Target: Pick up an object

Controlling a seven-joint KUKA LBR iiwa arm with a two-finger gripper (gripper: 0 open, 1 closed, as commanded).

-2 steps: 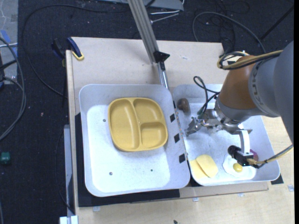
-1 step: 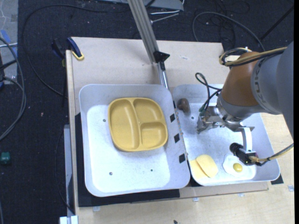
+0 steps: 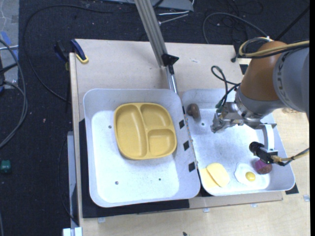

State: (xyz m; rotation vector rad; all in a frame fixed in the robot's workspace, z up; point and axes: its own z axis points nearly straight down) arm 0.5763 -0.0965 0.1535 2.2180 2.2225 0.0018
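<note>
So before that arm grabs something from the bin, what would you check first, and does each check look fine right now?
1. Things to pick lie in the right bin: ok. A brown lump, a yellow block, a toy fried egg and a purple piece.
2. Gripper is over the right bin: ok.
3. Gripper directly above a thing: not ok, bare floor beneath.
4. Fingers open: cannot tell.
5. Nothing held already: cannot tell.
6. Yellow divided plate lies apart, in the left bin: ok.

place: robotics lab | evidence: bench with bins, loose cables on dark floor, metal pole
</note>
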